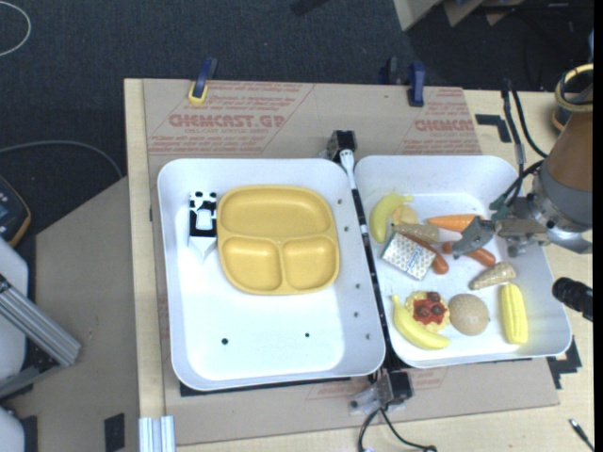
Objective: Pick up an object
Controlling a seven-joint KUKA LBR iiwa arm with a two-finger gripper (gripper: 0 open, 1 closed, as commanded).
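Mostly smooth plastic food (443, 281), glossy white bin (537, 342), divided yellow tray (278, 236)

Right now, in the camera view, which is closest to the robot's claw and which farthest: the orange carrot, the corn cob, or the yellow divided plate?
Measured from the gripper:
1. Carrot, just beside it, right bin.
2. Corn cob, lower in the right bin.
3. Yellow divided plate, across in the left bin.

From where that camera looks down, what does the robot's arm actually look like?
The arm comes in from the right: a rounded grey body with an orange band above the wrist. Thin black cables loop down beside it. At its tip the end effector is dark grey metal, narrowing to slim fingers over the right bin.
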